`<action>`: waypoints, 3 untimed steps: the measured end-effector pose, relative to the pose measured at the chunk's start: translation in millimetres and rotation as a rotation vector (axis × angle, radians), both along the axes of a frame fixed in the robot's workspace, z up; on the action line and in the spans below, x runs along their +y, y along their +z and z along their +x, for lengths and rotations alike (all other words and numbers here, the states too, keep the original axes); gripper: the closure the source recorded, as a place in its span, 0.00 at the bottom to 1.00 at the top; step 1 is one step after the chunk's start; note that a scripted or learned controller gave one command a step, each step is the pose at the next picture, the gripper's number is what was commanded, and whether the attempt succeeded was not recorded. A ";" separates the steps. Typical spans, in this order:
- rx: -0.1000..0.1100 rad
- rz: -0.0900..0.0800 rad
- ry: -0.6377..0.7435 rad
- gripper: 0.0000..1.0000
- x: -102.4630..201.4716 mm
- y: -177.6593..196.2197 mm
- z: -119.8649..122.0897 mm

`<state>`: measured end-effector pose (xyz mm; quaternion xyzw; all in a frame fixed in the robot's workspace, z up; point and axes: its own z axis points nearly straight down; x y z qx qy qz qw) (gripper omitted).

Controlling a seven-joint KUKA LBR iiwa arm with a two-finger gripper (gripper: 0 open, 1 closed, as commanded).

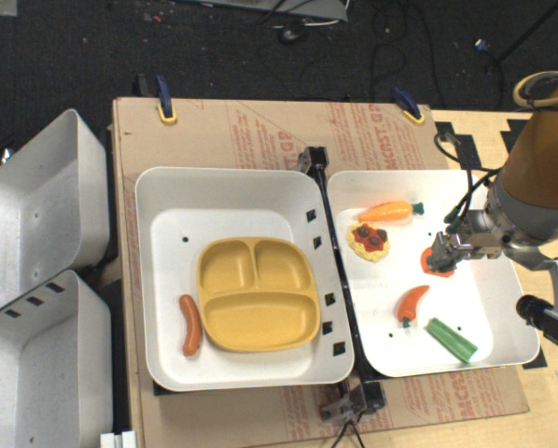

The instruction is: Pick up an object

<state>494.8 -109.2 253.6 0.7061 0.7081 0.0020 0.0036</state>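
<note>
My gripper (pixel 447 248) hangs low over the right bin (pixel 503 339), near its right side, directly above a small red-orange object (pixel 435 264) that it partly hides. In the same bin an orange carrot (pixel 387 212) lies at the back. A small tart with red topping (pixel 369 242) sits just in front of the carrot. A red chili pepper (pixel 411 302) and a green stick-shaped piece (pixel 451 339) lie toward the front.
The left bin (pixel 158 250) holds a yellow divided plate (pixel 258 294) and a brown sausage (pixel 191 325) to the plate's left. A black divider with clips (pixel 333 278) runs between the bins. Two spare white bins (pixel 36 250) stand off the bench at the left.
</note>
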 end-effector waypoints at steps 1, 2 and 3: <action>0.009 0.004 0.004 1.00 45.9 -8.6 -1.5; 0.010 0.004 0.005 1.00 98.8 -21.4 -0.7; 0.009 0.004 0.007 1.00 159.9 -24.3 -2.8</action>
